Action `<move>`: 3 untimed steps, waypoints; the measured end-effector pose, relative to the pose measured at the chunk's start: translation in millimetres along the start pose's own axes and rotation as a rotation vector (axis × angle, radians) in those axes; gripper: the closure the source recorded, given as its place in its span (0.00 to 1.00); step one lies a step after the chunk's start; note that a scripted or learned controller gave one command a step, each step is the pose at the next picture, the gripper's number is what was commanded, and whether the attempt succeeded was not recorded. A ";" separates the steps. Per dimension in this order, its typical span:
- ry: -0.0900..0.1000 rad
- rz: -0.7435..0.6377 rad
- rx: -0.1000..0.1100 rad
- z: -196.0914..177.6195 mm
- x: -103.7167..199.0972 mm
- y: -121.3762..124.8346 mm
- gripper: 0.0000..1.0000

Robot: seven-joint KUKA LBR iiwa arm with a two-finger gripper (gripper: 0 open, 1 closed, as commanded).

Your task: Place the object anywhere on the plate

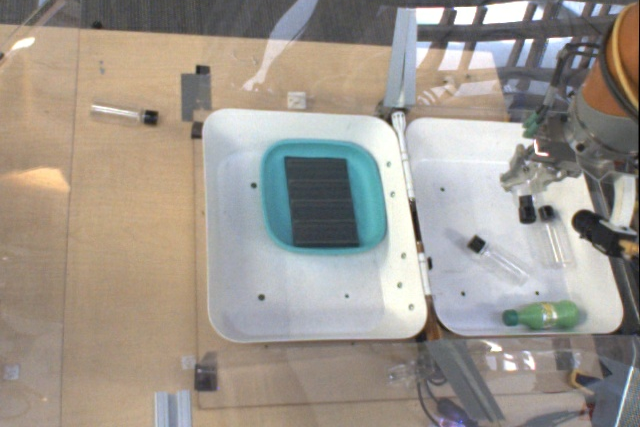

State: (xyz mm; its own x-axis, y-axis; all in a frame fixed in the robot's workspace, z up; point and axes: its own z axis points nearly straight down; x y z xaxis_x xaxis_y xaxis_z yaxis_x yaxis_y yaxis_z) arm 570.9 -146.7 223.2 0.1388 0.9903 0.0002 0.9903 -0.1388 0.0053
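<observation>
A teal plate point(324, 196) lies in the left bin point(300, 305), with a dark grey ribbed slab point(321, 202) resting on it. My gripper point(530, 187) hangs over the upper part of the right bin point(450, 165), far to the right of the plate. Just below it lies a clear vial with a black cap point(553, 237). A second capped clear vial point(496, 258) lies towards the bin's middle. A green bottle point(543, 316) lies on its side near the front edge.
Another clear vial with a black cap point(122, 114) lies on the wooden bench left of the bins. A metal divider point(401, 65) stands behind the gap between the bins. Cables and brackets crowd the bench's front right corner.
</observation>
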 end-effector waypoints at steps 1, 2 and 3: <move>0.000 -0.124 0.004 28.5 42.6 -53.8 1.00; 0.000 -0.123 0.003 28.3 42.2 -53.8 0.00; 0.001 -0.120 0.003 39.5 123.0 -75.7 0.00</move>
State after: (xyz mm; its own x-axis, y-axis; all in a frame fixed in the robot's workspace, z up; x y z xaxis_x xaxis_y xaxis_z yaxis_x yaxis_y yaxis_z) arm 513.1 -14.5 183.4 0.0189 0.9998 0.0007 0.9998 -0.0189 0.0023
